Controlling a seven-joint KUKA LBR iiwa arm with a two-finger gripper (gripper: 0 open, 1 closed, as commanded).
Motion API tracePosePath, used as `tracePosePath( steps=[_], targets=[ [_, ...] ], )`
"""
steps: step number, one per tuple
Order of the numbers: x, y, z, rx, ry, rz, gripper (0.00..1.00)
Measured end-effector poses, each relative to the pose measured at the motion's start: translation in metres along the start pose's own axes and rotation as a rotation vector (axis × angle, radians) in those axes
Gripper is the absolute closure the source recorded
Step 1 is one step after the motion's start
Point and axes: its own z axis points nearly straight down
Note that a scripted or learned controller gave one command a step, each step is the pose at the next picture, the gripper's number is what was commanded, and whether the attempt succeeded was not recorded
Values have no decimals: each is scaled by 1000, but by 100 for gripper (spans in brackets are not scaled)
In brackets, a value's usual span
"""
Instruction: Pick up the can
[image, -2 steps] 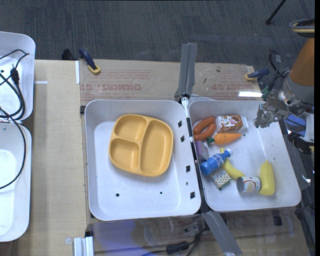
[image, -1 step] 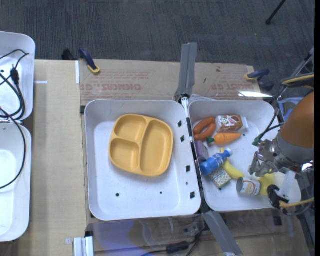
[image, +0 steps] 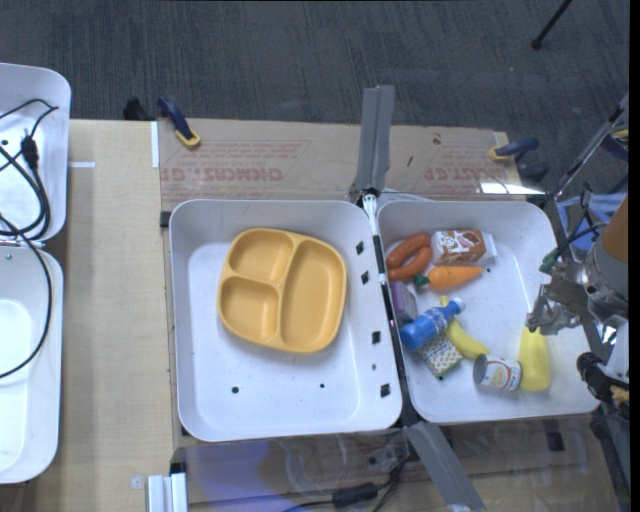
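Robot arm hovering beside toy can in right bin

Camera view: the can (image: 496, 374) is lying on its side at the lower right of the right bin (image: 500, 214), touching a yellow bottle (image: 535, 361). The pincer (image: 548, 318) is hanging just above the bottle; whether it is open cannot be told. The can is looking small, light, rigid and smooth, likely rolling; gripping across its round body seems best.

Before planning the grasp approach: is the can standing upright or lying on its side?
Lying on its side. The can shows its round end facing left and its labelled side wall facing up, beside the yellow bottle in the right bin.
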Motion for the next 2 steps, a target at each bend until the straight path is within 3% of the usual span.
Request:
tracePosePath(
  steps=[1,2],
  targets=[
    [18,-7,9,1,1,-203,0],
    [80,-23,79,-15,1,-205,0]
  ],
)
